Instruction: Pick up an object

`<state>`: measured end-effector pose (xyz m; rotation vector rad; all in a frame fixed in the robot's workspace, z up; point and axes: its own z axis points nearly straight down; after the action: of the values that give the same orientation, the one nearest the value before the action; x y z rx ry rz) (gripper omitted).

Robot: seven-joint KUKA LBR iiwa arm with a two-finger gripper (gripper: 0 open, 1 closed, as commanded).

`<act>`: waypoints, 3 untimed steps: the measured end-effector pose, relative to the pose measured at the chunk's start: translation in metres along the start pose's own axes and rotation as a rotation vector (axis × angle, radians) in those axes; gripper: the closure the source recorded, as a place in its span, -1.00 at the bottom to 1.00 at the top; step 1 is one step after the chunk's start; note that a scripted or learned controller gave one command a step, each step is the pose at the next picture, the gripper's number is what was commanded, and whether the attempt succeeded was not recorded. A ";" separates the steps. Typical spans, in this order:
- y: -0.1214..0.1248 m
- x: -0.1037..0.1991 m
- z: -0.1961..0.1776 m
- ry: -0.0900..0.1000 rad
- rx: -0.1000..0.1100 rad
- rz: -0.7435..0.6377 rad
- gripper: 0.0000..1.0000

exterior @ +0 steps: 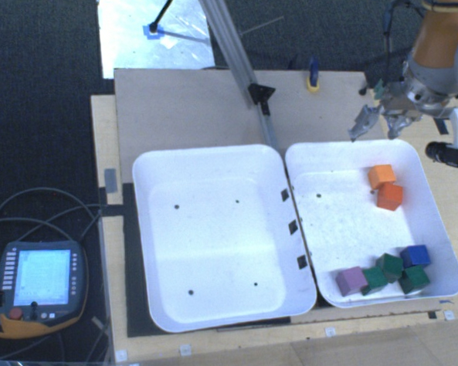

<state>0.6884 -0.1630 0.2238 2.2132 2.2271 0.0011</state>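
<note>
Light was bright and even over the bench, and the two white bins point(217, 233) came close to washing out, with only soft shading along their inner walls. A reflective sheet point(158, 32) at the top threw hard glare. The dark floor stayed dim. Detail was soft and grainy throughout, and the gripper point(380, 123) was slightly blurred.

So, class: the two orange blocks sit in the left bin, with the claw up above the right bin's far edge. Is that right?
Not quite. The camera view shows the two orange blocks in the right bin, not the left bin. The rest holds: the claw is up above the right bin's far edge.
</note>
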 end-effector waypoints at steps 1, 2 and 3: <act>0.000 0.000 0.000 -0.001 0.000 0.001 -1.00; -0.003 0.003 0.042 0.000 0.003 0.001 -1.00; -0.005 0.000 0.103 0.000 0.005 0.003 -1.00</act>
<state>0.6832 -0.1631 0.1207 2.2189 2.2263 -0.0037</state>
